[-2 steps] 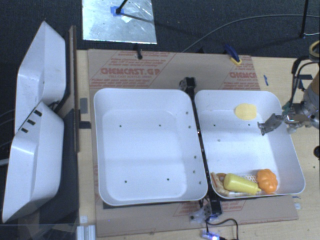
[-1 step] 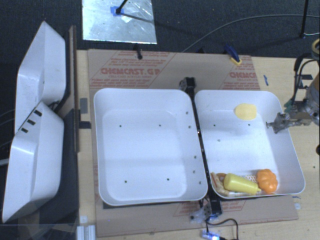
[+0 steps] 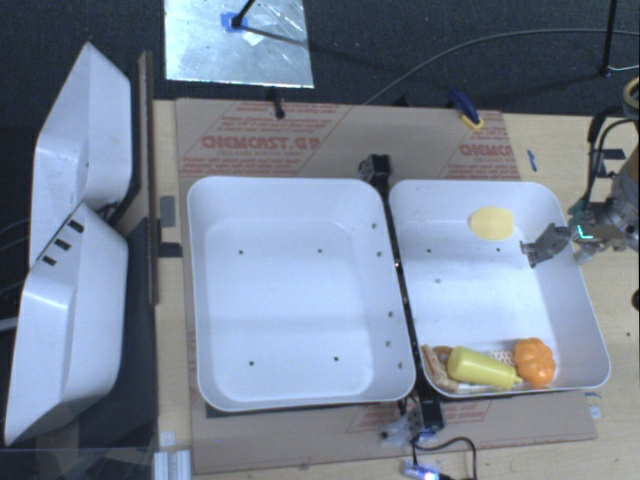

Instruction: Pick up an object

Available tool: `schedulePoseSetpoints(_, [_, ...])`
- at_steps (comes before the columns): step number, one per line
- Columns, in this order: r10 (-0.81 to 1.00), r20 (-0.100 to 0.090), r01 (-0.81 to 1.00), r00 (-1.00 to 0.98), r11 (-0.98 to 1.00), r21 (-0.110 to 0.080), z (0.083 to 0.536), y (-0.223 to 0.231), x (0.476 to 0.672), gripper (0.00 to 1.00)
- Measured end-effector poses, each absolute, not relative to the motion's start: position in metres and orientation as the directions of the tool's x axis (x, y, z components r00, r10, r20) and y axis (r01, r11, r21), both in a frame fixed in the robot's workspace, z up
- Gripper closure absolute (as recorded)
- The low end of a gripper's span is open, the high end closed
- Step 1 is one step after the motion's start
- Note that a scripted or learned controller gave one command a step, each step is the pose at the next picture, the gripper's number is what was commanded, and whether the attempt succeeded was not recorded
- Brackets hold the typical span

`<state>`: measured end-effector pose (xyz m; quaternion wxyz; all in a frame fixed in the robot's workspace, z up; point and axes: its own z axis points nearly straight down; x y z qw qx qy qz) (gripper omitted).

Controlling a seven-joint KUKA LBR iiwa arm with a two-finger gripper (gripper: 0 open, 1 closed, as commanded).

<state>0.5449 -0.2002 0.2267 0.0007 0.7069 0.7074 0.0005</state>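
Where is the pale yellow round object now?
The pale yellow round object lies in the right bin, near its far wall, apart from the gripper at the bin's right rim.

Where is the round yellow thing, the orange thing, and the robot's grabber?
round yellow thing (image 3: 492, 223): camera view, middle of its top.
orange thing (image 3: 535, 361): camera view, middle of its rounded body.
gripper (image 3: 534, 249): camera view, tip of the grey fingers.
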Motion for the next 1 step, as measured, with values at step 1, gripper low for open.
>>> schedulePoseSetpoints(1, [1.0,0.001,1.0,-0.007,0.007,0.002,0.2441,-0.126,0.5691,0.0])
